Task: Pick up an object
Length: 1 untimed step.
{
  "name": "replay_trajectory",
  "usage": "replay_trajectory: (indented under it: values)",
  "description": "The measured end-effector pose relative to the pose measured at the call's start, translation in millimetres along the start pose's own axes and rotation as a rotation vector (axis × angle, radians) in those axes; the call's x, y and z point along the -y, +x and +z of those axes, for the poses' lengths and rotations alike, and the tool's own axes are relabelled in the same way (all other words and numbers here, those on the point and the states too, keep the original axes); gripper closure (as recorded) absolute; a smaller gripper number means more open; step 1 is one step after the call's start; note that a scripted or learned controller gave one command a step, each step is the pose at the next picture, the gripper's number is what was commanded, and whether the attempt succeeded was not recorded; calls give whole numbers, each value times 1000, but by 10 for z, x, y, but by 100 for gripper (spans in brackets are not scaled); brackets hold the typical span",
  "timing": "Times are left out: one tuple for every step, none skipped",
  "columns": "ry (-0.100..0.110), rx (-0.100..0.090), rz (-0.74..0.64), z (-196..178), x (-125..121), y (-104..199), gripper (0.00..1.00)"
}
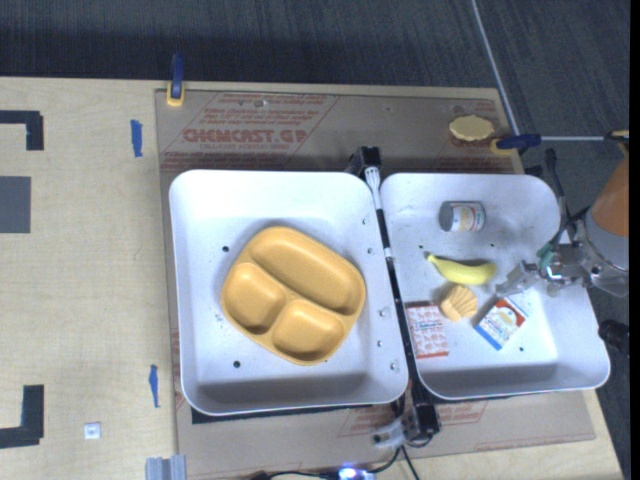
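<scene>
The right bin [530, 368] holds several small objects. A silver can [462, 216] lies on its side near the back. A yellow banana [462, 268] lies in the middle, with a pale yellow chunk [459, 303] just in front of it. A red-and-white packet [427, 330] lies flat by the bin's left wall. A small blue, orange and white packet [500, 323] sits toward the right. My gripper [515, 278] reaches in from the right, low over the bin, just behind the small packet and to the right of the banana's tip. Nothing visibly hangs from it.
The left bin [200, 218] holds a large yellow divided plate [292, 293]. A tan round object [472, 128] sits on the cardboard behind the right bin. My arm's orange band [612, 198] stands over the right bin's right rim. A ridge [385, 268] divides the bins.
</scene>
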State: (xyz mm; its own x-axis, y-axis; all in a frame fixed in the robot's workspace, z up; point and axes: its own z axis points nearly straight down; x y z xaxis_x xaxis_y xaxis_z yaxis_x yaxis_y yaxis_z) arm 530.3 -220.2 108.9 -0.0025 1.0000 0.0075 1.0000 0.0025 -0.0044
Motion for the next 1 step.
replay_trajectory:
  values:
    - [-15,10,4,206,475,449,0]
